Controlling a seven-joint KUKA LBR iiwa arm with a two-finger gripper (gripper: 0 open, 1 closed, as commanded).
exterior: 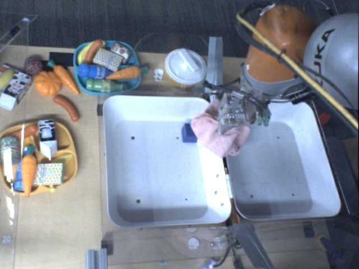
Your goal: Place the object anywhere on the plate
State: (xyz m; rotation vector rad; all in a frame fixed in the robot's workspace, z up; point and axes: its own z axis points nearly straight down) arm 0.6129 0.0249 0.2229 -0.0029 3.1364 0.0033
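1. Over the seam between the two bins, near their far edges, the gripper (231, 118) has its fingers clamped on a crumpled pink cloth (216, 136).
2. Cloth droops, soft and rumpled, just beside a small blue block (189, 133) in the left bin (146, 195).

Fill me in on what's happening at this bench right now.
The grey KUKA arm with the orange band reaches in from the right, its two-finger gripper down on a crumpled pink cloth. The cloth lies draped over the edge where the left white bin meets the right white bin. A small blue block sits in the left bin, against the cloth. Whether the cloth is actually gripped can't be told.
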